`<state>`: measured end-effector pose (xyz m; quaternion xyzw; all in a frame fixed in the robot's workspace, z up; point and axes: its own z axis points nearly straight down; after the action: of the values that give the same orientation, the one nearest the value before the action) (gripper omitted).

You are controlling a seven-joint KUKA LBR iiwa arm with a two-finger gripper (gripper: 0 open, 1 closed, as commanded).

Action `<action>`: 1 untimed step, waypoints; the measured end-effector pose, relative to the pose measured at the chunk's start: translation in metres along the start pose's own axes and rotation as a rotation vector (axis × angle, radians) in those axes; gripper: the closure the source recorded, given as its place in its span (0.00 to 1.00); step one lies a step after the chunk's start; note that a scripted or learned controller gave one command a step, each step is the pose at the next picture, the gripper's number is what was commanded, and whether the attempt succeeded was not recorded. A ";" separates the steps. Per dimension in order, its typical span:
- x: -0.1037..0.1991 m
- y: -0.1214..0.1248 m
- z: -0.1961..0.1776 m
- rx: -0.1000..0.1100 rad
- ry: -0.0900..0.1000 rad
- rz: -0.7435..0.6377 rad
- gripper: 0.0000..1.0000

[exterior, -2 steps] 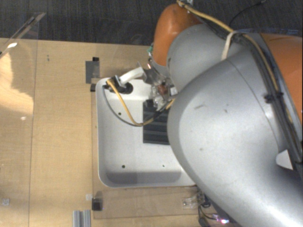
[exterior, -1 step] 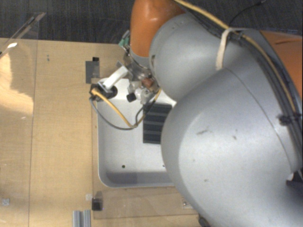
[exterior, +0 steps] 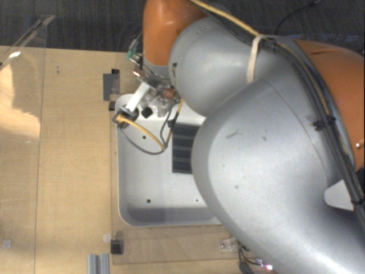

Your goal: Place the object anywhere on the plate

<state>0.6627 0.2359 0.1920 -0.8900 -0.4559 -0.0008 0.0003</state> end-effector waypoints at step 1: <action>0.002 -0.001 -0.011 -0.001 0.003 -0.008 1.00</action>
<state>0.6631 0.2381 0.2033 -0.8883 -0.4593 -0.0022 0.0006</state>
